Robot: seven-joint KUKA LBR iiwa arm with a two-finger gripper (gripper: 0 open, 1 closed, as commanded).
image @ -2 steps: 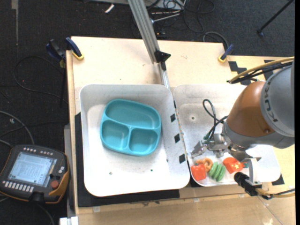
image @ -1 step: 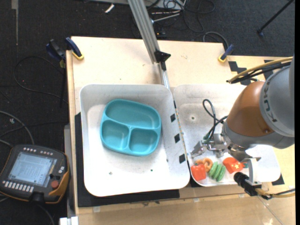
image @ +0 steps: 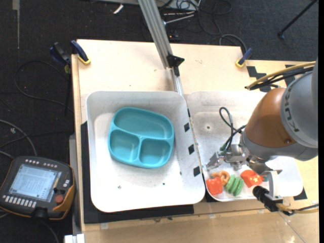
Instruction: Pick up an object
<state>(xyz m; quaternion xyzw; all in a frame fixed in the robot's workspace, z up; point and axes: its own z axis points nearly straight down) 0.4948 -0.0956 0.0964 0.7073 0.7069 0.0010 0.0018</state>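
Gripper mine, opening can't tell, low over toys clumped lower right of frame in right bin; tight cluster could make me nudge, not grab.

In the left bin, a teal divided tray is taking up the middle, leaving bare floor open all around it. In the right bin, the far end is lying open, while the arm is crowding over the near end, where small toys are clustering together.
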